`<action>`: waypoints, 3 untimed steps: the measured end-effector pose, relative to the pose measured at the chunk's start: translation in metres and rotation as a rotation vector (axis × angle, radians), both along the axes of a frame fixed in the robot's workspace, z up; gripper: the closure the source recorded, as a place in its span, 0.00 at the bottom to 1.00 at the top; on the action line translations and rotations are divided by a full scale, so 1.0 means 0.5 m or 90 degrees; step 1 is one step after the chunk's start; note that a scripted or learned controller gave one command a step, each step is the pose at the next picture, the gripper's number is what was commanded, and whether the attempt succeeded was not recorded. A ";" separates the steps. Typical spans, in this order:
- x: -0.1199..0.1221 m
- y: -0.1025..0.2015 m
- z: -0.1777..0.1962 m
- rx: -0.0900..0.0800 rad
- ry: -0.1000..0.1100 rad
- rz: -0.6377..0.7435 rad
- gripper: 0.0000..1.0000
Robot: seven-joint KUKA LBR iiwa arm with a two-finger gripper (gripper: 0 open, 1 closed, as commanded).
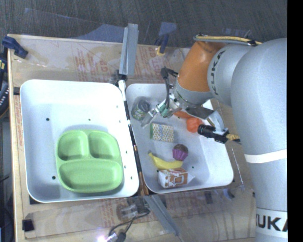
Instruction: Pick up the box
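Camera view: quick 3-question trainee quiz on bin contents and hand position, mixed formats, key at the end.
1. True or false: the green tray lies in the left bin.
2. The banana lies between the box and which item? A) purple cupcake B) patterned packet C) orange ball
3. Fill in: the hand hovers over the ___ bin.

Key: 1 true; 2 A; 3 right.
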State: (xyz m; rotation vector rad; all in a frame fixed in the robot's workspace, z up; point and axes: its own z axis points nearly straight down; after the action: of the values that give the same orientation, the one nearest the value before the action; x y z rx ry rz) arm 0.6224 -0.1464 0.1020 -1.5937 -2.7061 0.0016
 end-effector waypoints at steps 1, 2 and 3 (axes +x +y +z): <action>-0.129 0.015 0.039 0.001 0.000 0.024 0.00; -0.004 -0.023 -0.020 0.000 0.000 -0.023 0.00; -0.143 -0.036 -0.021 0.000 0.001 -0.022 0.00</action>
State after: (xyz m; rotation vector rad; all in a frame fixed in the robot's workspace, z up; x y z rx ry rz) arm 0.5510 -0.1642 0.0916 -1.6385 -2.6770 0.0018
